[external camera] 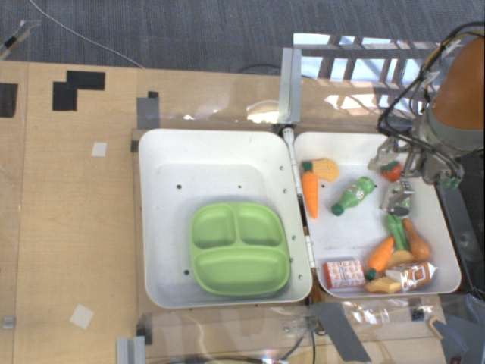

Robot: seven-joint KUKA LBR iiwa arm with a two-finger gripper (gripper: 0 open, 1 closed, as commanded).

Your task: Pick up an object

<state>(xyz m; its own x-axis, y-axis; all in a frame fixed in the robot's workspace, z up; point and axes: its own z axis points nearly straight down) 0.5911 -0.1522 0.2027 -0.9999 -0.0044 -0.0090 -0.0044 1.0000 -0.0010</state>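
Looking down, you are seeing the gripper (395, 174) hovering near the right bin's (342, 237) far right edge, fingers spread, gripping nothing, just above a small red object (391, 174); a green bottle (354, 195) is lying mid-bin.

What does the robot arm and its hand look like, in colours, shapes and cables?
The arm is grey with a rounded orange band above the wrist. Black cables loop along its side. The hand is metallic silver-grey, with small angular parts; a green detail and a red one sit near it.
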